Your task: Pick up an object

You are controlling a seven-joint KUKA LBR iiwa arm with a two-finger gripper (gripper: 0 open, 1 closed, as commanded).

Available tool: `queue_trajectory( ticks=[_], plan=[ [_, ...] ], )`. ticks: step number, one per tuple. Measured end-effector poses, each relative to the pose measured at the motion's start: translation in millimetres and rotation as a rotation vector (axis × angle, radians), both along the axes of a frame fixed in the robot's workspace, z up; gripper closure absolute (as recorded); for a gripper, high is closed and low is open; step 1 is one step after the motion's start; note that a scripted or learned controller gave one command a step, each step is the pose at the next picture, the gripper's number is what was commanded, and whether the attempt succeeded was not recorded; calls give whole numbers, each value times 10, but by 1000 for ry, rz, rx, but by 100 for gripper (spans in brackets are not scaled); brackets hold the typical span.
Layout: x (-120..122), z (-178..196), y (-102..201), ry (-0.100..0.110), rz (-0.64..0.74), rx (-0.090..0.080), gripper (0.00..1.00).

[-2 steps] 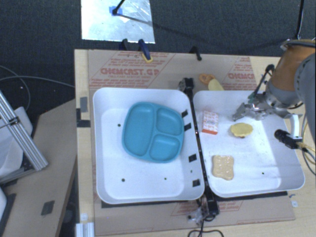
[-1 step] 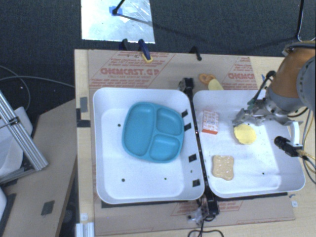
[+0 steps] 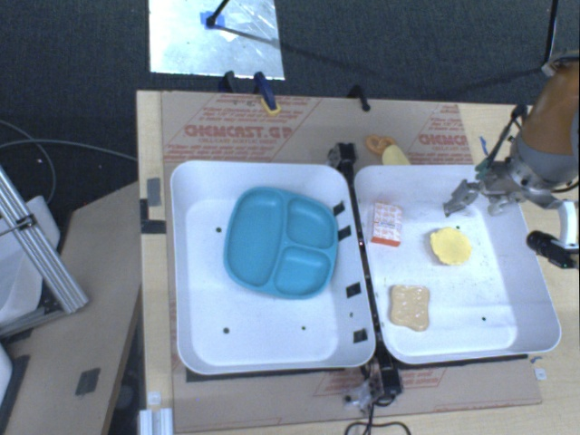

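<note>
Approach is the step in hand, judging by how things lie: nothing is sitting between the fingers, and every candidate object is resting on the floor of the right bin (image 3: pixel 535 320). The gripper (image 3: pixel 473 196) is hanging over that bin's far right part, carried by the arm (image 3: pixel 548 130) reaching in from the right. Its two fingers are standing spread apart, released, with one tip pointing toward the bin's middle.

Nearest to it is the yellow round piece (image 3: pixel 450 246), lying just below and a little left of the fingertips, apart from them. Farther left, near the divider between the bins, a small red and white packet (image 3: pixel 386 224) is lying flat. Toward the near edge, a tan toast-shaped slice (image 3: pixel 410 306) is lying by itself, well apart from the gripper. The left bin (image 3: pixel 195 333) is bearing a blue divided plate (image 3: pixel 279 242).

For a pick, the yellow round piece looks the likeliest target. The next move is probably calling for a short shift toward it, a descent until the fingers are straddling it, then a closing. Its low, flat form may be making a firm pinch hard to get.
</note>
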State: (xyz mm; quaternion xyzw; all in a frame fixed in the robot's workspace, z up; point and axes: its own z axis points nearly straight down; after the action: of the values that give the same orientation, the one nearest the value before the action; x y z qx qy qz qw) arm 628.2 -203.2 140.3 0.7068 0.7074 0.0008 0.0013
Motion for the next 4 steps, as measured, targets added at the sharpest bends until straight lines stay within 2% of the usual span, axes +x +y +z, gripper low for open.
queue_trajectory(
  ticks=[1, 2, 3, 4],
  plan=[
    [-41, -562, -27, -5, 1, -1, 0],
    [246, -152, -31, -2, 4, -1, 0],
    [-186, -541, 92, -5, 1, -3, 0],
    [-164, -409, 78, -12, 1, -6, 100]
  ],
)
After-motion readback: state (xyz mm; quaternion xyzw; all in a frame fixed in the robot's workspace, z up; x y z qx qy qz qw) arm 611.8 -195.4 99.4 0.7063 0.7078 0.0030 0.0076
